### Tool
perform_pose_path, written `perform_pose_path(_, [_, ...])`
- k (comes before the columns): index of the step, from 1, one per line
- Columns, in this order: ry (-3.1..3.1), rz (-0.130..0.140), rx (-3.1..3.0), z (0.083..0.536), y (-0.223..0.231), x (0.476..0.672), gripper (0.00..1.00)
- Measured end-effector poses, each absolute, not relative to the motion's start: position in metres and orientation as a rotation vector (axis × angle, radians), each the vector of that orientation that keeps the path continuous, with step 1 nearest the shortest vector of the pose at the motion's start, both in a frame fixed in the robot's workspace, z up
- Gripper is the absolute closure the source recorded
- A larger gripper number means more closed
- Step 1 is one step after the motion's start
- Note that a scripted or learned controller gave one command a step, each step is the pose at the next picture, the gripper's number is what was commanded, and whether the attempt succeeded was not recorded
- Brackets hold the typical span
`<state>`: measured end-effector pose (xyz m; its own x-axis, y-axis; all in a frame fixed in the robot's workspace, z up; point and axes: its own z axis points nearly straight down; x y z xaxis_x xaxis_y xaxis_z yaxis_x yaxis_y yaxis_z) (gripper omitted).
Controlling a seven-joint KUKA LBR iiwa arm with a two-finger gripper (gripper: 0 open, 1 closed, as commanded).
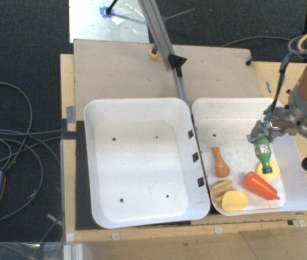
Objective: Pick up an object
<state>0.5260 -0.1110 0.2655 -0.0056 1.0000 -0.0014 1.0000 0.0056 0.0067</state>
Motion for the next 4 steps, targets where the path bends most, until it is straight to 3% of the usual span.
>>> perform_pose_path(4, [2.233, 0.006, 2.210, 0.247, 0.068, 0.598, 1.00])
